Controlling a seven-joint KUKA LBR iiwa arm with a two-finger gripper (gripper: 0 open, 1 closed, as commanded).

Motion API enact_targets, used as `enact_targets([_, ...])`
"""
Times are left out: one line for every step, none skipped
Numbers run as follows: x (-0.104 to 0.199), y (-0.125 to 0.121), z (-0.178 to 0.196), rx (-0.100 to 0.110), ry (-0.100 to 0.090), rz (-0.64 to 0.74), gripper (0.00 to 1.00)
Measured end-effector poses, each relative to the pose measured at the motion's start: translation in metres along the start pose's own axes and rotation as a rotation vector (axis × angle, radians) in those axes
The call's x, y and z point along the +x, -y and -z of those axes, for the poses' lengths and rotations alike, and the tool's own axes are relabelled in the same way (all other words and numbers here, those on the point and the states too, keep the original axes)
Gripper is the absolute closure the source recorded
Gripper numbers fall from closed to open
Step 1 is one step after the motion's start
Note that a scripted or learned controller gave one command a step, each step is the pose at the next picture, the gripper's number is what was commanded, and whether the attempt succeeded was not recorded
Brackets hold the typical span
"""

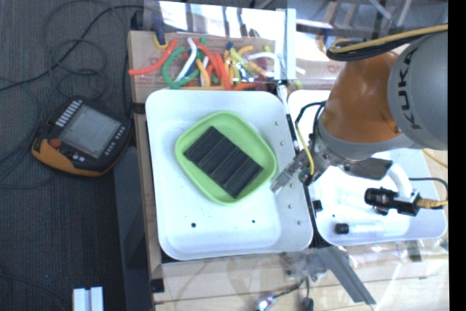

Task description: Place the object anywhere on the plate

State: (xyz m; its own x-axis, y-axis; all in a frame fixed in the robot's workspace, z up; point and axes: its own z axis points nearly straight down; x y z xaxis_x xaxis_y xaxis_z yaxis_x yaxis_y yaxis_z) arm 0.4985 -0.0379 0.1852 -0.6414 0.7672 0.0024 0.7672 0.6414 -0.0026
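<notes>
A green plate (256, 135) sits in the middle of the left white bin (218, 233). A black ribbed rectangular slab (222, 160) lies flat on the plate, turned diagonally and inside its rim. My arm (364, 113), grey with an orange band, hangs over the right bin. The gripper (287, 175) pokes out from under the arm at the divide between the two bins, just right of the plate's edge and apart from the slab. Nothing shows in its grasp.
The right bin (415, 233) holds a white pen-like stick (357, 228) with a dark tip. A black cylindrical part (386, 199) juts from the wrist. Colourful tubes (204, 63) are piled behind the left bin. A teach pendant (80, 136) lies on the floor at left.
</notes>
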Motion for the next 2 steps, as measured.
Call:
enact_targets([0.022, -0.0628, -0.0022, -0.001, 0.001, 0.084, 1.0])
enact_targets([0.0219, -0.0628, -0.0022, -0.001, 0.001, 0.084, 0.0])
